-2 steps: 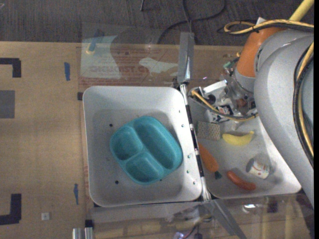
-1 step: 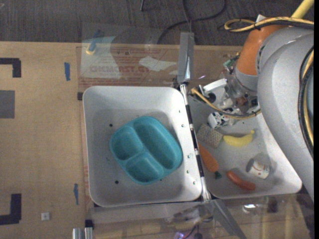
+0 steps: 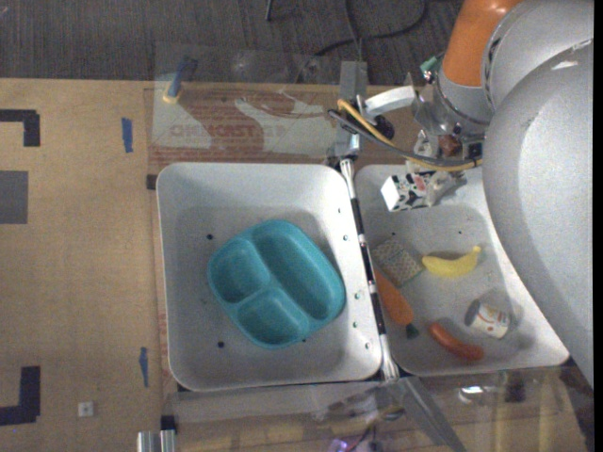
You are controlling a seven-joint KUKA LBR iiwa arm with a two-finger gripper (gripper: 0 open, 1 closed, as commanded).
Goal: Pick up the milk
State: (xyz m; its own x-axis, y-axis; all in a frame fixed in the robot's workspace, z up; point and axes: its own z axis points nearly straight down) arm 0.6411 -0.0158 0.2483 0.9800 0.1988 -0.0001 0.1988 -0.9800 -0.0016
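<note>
The milk [image 3: 400, 193] is a small white carton with black patches. It lies tilted at the far end of the right bin [image 3: 528, 351], close to the bin's left wall. My gripper [image 3: 435, 183] hangs from the orange-banded wrist right beside the carton's right end and touches or overlaps it. The wrist hides the contact, so I cannot tell whether the carton is gripped.
In the right bin lie a grey textured block [image 3: 399, 262], a banana [image 3: 451, 264], a carrot [image 3: 396, 299], a red sausage [image 3: 456, 341] and a small white cup [image 3: 488, 318]. The left bin [image 3: 179, 205] holds a teal divided plate [image 3: 275, 281]. The arm covers the right side.
</note>
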